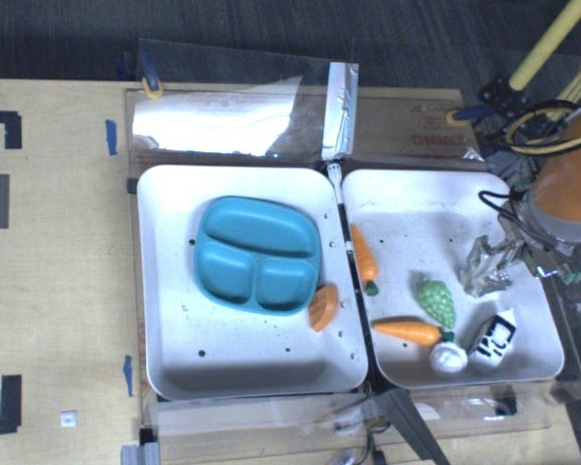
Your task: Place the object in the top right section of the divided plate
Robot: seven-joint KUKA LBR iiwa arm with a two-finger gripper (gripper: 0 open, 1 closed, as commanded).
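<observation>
End effector (489, 264) hangs low over the right bin (397, 197), right side; fingers look spread, nothing between them. Candidate objects lie left of it: green bumpy vegetable (437, 301), two carrots (408, 331) (364, 258). Divided plate (257, 253) sits in the left bin (165, 289). Advice: centre over one item, close along its narrow width, lift clear of the bin wall before crossing.

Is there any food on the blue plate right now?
No. The blue plate has nothing in its sections; the orange piece lies just beside its rim on the left bin floor.
</observation>
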